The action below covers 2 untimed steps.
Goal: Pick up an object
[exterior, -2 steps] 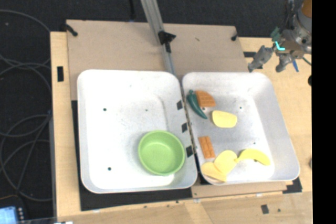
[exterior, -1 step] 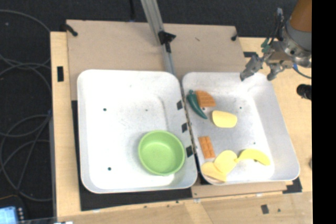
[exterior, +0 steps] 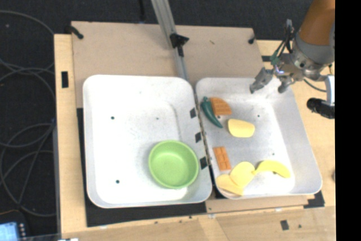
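Note:
My gripper (exterior: 273, 83) hangs over the far right corner of the right bin (exterior: 299, 138), fingers spread open with nothing between them. Below it in that bin lie a dark green pepper-like piece (exterior: 212, 113) beside an orange waffle piece (exterior: 221, 106), a pale yellow lump (exterior: 241, 128), a small orange block (exterior: 221, 158), and yellow pieces (exterior: 242, 176) with a yellow banana shape (exterior: 274, 167) near the front. The nearest item, the yellow lump, sits well to the lower left of the gripper.
The left bin (exterior: 113, 104) holds a green bowl (exterior: 173, 163) at its front right. A slanted metal post (exterior: 161, 3) rises behind the bins, its base near the gap between them. Cables lie on the dark floor at left.

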Motion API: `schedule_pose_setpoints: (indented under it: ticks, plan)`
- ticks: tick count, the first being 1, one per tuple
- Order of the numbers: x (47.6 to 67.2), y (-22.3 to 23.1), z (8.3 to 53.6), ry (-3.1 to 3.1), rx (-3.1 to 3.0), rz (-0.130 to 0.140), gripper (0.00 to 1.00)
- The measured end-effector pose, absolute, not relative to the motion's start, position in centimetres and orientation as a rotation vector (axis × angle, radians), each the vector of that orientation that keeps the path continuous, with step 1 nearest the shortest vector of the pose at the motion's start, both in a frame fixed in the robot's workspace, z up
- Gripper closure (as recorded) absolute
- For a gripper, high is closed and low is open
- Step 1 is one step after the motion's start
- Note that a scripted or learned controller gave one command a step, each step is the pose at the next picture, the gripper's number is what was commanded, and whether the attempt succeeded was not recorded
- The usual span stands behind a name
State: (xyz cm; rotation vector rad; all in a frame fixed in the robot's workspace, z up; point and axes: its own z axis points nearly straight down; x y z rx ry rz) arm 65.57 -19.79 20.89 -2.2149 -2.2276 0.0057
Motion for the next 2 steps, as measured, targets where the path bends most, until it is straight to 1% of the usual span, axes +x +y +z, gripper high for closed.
schedule_pose_setpoints:
  ticks: [1, 2]
  plan:
    - [64.7, -19.4, 15.2, -2.221, -2.218, 0.007, 0.0]
    - [64.9, -19.4, 16.8, -2.229, -2.222, -0.002, 1.0]
